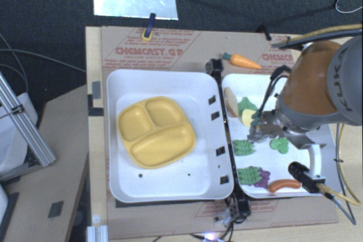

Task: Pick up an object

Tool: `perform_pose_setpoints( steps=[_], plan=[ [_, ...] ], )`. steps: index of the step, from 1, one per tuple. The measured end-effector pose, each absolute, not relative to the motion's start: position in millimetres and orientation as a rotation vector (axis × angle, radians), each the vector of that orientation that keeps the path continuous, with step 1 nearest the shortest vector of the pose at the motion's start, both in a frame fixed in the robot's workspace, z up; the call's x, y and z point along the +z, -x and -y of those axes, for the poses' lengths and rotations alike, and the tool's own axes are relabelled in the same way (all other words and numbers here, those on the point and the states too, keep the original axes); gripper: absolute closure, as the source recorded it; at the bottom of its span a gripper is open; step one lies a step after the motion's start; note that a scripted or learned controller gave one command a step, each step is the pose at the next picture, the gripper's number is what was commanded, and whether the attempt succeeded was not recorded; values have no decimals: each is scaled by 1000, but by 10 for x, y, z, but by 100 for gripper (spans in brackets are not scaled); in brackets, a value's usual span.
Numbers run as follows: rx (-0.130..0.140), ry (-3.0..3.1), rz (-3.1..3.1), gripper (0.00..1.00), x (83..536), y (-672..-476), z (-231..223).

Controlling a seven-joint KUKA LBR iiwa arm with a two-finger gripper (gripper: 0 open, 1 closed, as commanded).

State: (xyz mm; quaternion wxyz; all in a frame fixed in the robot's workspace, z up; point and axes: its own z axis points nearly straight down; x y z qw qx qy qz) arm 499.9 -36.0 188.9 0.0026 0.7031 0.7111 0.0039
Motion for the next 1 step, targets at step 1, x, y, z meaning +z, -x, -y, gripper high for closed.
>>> perform_pose_setpoints(
  steps=[1],
  plan=[
    [6,-2209,-2231,100,2119,-4941,-145]
  ],
)
